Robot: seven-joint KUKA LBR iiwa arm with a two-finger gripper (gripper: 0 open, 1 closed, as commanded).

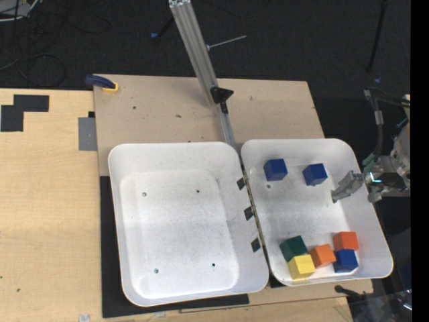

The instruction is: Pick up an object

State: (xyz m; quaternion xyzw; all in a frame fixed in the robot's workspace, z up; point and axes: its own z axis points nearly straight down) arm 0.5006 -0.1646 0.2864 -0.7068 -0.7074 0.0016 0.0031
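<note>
**Gripper at the rim of the right bin, nothing picked yet**

Here we are at the bench; two white bins side by side, and all the action belongs to the right bin (365, 173); the left bin (127, 173) has only a few dark specks on its floor. The gripper (355, 185) hangs over the right edge of the right bin, about midway along that side; I can make out a grey finger reaching in over the rim, but whether the fingers are apart or together I cannot tell from here, and nothing shows between them.

The cubes sit in two groups; toward the far end, a blue cube (275, 170) and a second blue cube (314, 174), near each other but apart; at the near right corner, a tight cluster of a green cube (292, 247), a yellow cube (301, 265), an orange cube (323, 254), a red-orange cube (346, 240) and a small blue cube (345, 260), packed against one another.

By my reading this is the approach step; no object has been chosen by contact yet. The second blue cube lies closest to the gripper and stands free on all sides; it looks the easier target. The next move calls for travelling left over it, descending with the fingers straddling it, then closing; the cluster would be awkward, with neighbours crowding the fingers.
</note>
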